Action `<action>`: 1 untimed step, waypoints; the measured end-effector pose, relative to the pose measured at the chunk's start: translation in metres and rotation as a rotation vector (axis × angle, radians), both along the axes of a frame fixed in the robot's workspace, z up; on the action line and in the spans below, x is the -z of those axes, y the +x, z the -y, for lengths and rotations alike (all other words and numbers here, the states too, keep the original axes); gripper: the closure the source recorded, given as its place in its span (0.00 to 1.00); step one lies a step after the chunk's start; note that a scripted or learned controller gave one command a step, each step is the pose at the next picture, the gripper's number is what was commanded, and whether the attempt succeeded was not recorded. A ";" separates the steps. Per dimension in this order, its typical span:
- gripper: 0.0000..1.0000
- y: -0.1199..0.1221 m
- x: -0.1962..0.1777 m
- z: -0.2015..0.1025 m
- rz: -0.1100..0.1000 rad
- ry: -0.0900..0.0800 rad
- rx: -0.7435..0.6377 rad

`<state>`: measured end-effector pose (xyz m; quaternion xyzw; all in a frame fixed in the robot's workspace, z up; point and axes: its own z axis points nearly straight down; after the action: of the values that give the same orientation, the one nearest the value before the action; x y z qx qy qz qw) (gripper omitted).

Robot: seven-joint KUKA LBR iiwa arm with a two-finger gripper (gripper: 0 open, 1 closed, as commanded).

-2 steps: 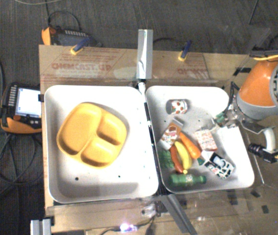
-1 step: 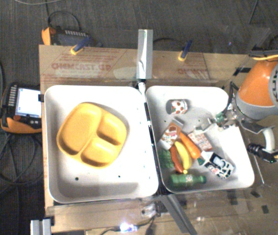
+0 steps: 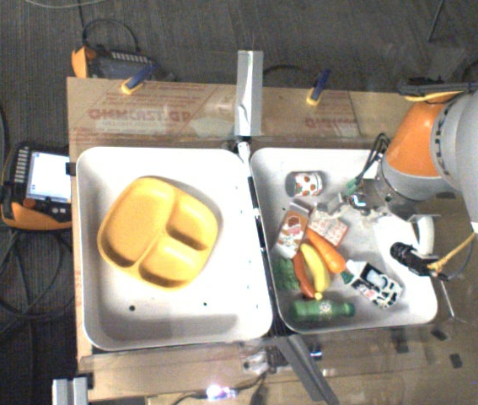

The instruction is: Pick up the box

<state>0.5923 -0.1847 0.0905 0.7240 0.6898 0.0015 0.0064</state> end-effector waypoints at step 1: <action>0.00 0.009 0.000 0.003 -0.003 0.005 0.034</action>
<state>0.6017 -0.1875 0.0902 0.7355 0.6775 0.0022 0.0037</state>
